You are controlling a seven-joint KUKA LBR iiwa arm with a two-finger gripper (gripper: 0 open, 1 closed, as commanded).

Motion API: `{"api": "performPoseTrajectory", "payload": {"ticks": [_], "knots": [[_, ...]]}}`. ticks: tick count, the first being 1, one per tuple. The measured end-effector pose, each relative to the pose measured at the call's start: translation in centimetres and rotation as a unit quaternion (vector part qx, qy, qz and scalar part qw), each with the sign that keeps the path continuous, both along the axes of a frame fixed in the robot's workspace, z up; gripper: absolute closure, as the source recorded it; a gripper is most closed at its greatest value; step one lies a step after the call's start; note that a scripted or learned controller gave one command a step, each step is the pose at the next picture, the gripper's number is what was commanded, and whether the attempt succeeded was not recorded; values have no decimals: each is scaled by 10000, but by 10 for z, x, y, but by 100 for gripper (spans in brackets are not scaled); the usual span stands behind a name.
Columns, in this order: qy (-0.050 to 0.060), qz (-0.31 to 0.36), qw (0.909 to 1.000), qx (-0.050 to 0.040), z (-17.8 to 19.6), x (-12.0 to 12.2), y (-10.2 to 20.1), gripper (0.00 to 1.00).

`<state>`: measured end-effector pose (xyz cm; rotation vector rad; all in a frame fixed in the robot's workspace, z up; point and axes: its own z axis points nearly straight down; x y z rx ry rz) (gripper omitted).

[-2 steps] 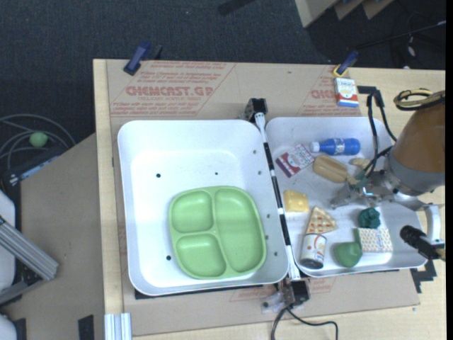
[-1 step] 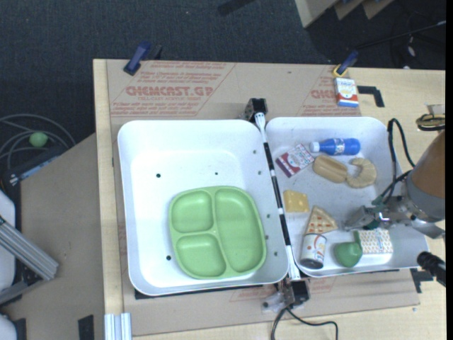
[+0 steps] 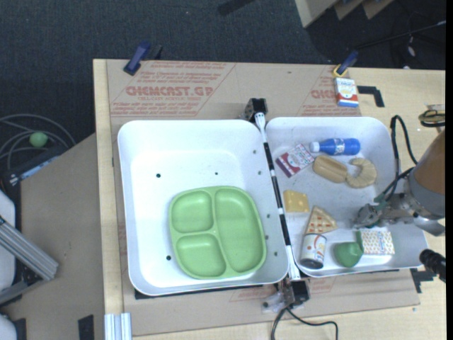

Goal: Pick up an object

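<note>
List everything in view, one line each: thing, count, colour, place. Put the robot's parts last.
bins: 2, white, side by side on the bench
divided plate: 1, light green, left bin
bottle: 1, blue and white, right bin, top
wooden pieces: 2, tan, below the bottle
packet: 1, red and white, right bin, upper left
cheese wedge: 1, yellow, right bin, left side
pizza slice: 1, orange, under the cheese
can: 1, white and red, bottom edge
green object: 1, beside the can
patterned square: 1, pale, bottom right
small box: 1, bench above right bin
gripper: 1, grey, right bin

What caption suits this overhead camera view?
Robot pincer hovers in the right bin of small items; green divided plate in the left bin.
</note>
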<state>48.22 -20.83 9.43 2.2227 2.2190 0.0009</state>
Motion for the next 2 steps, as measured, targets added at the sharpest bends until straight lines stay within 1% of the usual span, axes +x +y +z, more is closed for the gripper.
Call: {"api": "performPoseTrajectory", "payload": {"ticks": [1,2], "knots": [[4,15,10000,6,3,21,80,100],[9,6,10000,5,45,-3,91,100]]}}
